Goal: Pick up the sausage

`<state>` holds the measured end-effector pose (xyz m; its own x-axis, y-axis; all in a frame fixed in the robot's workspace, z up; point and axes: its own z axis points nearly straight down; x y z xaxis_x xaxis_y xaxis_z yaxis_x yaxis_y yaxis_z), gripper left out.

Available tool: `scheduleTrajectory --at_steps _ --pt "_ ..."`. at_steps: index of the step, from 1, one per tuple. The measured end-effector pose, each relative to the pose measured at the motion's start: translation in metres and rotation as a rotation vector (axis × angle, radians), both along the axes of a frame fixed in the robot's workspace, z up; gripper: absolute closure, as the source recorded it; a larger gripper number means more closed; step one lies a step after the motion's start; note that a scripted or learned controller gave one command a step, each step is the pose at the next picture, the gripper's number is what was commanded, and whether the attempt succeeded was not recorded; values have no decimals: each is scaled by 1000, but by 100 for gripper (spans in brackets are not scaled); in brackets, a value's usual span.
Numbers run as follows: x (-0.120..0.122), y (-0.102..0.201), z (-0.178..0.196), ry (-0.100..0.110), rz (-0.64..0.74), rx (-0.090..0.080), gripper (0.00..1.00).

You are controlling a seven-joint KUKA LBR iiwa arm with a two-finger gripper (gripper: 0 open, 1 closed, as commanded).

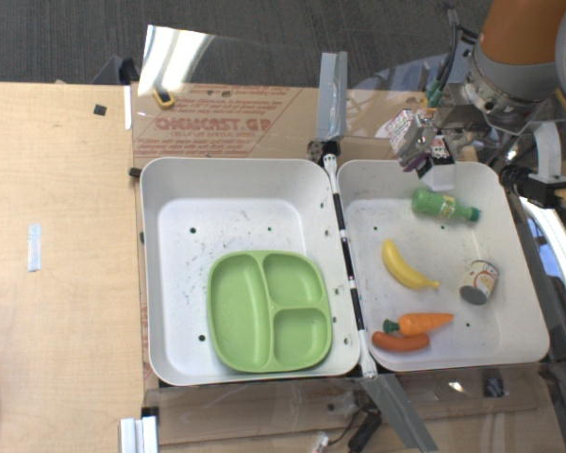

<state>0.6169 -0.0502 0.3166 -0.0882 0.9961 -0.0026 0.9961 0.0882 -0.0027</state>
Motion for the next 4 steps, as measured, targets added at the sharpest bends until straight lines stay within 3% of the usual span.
scheduleTrajectory --at_steps 1,2,3,4 --pt "-113 48 -91 4 29 2 100" --pt "-6 -30 -69 0 81 1 100" --pt "20 83 -68 -1 42 0 100" --pt "-55 56 -95 3 308 3 100"
